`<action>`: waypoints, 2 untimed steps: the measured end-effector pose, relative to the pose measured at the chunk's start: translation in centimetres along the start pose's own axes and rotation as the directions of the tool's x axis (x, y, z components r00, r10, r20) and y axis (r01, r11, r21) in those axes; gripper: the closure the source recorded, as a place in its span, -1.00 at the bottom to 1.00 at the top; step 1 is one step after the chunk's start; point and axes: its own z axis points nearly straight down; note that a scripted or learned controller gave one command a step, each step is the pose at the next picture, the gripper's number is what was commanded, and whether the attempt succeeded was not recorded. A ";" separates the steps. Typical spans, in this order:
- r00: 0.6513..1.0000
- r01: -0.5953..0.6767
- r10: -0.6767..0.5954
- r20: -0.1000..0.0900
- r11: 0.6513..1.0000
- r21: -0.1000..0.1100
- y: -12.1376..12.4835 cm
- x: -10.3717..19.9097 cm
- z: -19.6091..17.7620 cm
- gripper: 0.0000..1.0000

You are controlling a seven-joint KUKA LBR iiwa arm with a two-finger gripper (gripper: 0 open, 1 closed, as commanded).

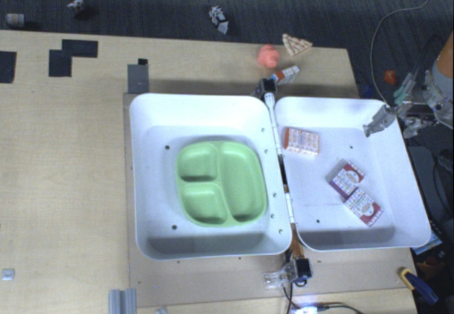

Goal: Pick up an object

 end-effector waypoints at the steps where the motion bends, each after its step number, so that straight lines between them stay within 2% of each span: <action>1: 1.000 -0.002 0.002 0.000 1.000 0.002 -0.9 -0.4 13.6 -1.00; 2: 1.000 0.000 0.000 0.001 1.000 -0.004 -0.7 -0.4 12.5 1.00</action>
